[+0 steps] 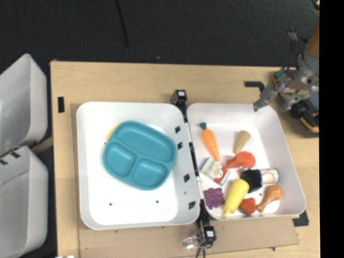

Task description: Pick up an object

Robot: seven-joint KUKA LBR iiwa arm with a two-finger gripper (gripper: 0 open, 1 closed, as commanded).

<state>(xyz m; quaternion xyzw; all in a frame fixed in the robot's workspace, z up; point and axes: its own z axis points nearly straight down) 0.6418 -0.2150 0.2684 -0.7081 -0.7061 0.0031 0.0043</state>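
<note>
The hand point(263, 98) hangs over the far right corner of the desk point(123, 82), just above the far rim of the right bin point(287, 149); how far it is open I cannot tell. In this bin lie a carrot point(209, 143), a yellow bottle point(235, 194), a drumstick point(269, 196) and other toys (crowded toward the near side). The left bin point(91, 198) holds a blue divided plate point(140, 155).

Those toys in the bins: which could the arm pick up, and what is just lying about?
For the job: gripper; carrot, corn cob, grapes, drumstick, cone.
Just lying about: blue tray, left bin, bench.
</note>
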